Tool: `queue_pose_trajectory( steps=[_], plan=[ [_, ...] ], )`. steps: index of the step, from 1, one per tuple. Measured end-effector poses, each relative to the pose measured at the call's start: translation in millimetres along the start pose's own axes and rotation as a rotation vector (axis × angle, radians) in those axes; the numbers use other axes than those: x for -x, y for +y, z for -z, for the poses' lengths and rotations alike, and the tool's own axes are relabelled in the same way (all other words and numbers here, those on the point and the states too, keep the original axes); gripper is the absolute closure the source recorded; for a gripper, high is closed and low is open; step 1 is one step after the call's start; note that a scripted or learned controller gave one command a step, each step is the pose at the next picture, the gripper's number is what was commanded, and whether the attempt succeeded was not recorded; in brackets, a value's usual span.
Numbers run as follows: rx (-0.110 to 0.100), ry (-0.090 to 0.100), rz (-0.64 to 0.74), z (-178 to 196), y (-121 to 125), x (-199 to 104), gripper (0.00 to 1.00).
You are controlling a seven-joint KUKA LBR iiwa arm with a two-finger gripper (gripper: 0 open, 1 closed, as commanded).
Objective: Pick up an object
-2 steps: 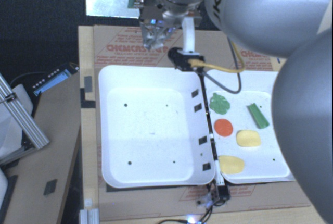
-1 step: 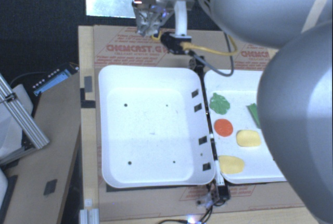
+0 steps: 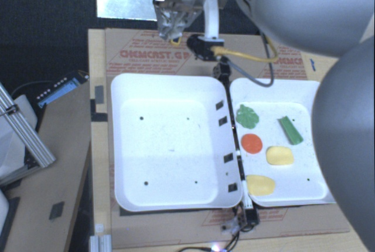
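Grey arm (image 3: 304,4) looms nearest; its hand (image 3: 174,31) hangs beyond the bins, grip state unclear, toys (image 3: 263,145) untouched.

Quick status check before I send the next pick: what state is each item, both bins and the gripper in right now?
Green leafy piece: lying in the right bin, free.
Green stick: lying flat, slanted, free.
Orange-red disc: lying flat, free.
Yellow piece: lying beside the disc, free.
Second yellow piece: lying near the bin's front edge, free.
Left bin: sitting level on the bench.
Gripper: raised behind the left bin, holding nothing visible.
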State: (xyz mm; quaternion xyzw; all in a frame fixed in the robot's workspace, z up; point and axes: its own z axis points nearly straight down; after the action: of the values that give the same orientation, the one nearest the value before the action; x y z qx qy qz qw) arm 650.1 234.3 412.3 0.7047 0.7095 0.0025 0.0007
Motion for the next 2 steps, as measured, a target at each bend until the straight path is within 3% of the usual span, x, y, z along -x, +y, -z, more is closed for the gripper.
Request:
queue_pose_trajectory(
  steps=[1,2],
  plan=[
    [-0.001,0.0,0.0,27,-24,0,1.0],
    [0.0,-0.002,-0.006,30,20,1,1.0]
  ],
)
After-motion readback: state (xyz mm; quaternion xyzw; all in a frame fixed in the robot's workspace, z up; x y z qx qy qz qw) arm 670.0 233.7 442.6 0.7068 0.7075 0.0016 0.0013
